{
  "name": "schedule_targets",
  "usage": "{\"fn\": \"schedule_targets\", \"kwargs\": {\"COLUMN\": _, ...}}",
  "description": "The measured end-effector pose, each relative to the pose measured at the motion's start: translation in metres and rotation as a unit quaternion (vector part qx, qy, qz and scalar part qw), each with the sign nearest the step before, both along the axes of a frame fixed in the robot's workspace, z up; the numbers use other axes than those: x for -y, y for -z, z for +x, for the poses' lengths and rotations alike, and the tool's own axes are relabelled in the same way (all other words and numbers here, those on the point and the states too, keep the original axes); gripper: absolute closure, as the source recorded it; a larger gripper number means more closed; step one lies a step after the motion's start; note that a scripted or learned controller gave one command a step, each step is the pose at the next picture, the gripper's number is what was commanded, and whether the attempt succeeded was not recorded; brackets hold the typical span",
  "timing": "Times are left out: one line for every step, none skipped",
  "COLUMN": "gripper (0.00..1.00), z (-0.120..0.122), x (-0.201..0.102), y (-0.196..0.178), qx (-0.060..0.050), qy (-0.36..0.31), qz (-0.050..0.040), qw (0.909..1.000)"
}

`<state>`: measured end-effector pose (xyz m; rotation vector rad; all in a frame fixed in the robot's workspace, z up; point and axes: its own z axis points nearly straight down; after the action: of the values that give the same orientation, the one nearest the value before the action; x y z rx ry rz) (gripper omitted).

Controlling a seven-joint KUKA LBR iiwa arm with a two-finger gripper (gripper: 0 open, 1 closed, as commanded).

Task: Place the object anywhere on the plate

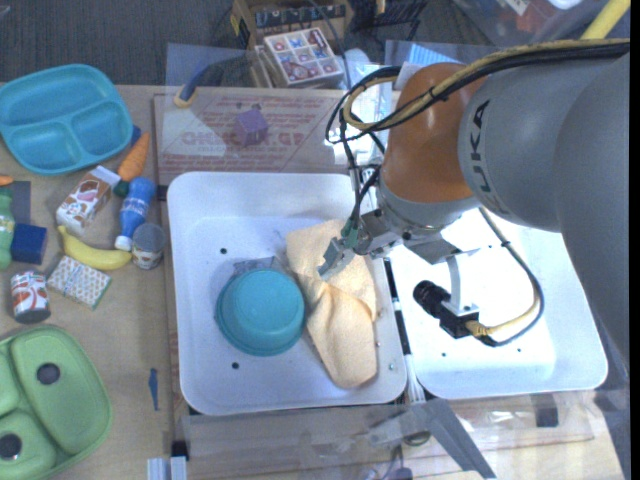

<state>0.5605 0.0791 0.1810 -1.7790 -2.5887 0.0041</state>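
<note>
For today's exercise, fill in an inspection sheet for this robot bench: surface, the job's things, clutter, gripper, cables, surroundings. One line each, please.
Surface: two white bins side by side, left bin and right bin.
Job's things: blue bowl upside down in the left bin, yellow cloth beside it; no plate identified in the bins.
Clutter: banana, blue bottle, small cartons left of the bins.
Gripper: gripper low over the cloth's upper edge.
Cables: black and yellow cables looping over the right bin.
Surroundings: blue tray, green tray.
</note>
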Motion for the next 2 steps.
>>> {"fn": "schedule_targets", "kwargs": {"gripper": 0.0, "z": 0.008, "x": 0.034, "y": -0.165, "qx": 0.002, "qy": 0.026, "qz": 0.0003, "qw": 0.9997}}
{"fn": "schedule_targets", "kwargs": {"gripper": 0.0, "z": 0.001, "x": 0.095, "y": -0.172, "qx": 0.002, "qy": -0.216, "qz": 0.0005, "qw": 0.9764}}
